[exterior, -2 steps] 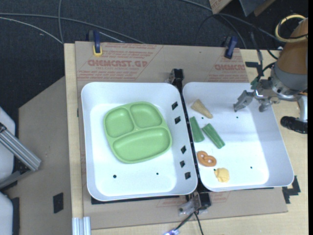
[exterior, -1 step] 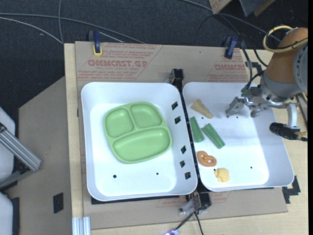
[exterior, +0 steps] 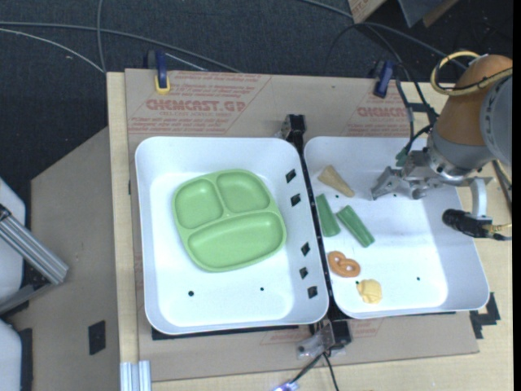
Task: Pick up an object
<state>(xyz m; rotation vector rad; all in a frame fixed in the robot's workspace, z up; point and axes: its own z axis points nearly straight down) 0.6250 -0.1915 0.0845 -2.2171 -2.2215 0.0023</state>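
The robot arm's gripper (exterior: 398, 182) is hovering low over the right bin (exterior: 456, 287), its fingers spread open and gripping nothing. Two green sticks (exterior: 343, 220), a tan wedge (exterior: 334, 181), an orange pretzel (exterior: 343, 264) and a yellow lump (exterior: 369, 291) are lying along that bin's left side, while a green divided plate (exterior: 229, 218) is sitting in the left bin (exterior: 163, 300).

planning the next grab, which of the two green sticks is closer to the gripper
The right-hand green stick, lying further into the right bin toward the gripper; the other green stick sits by the divider.
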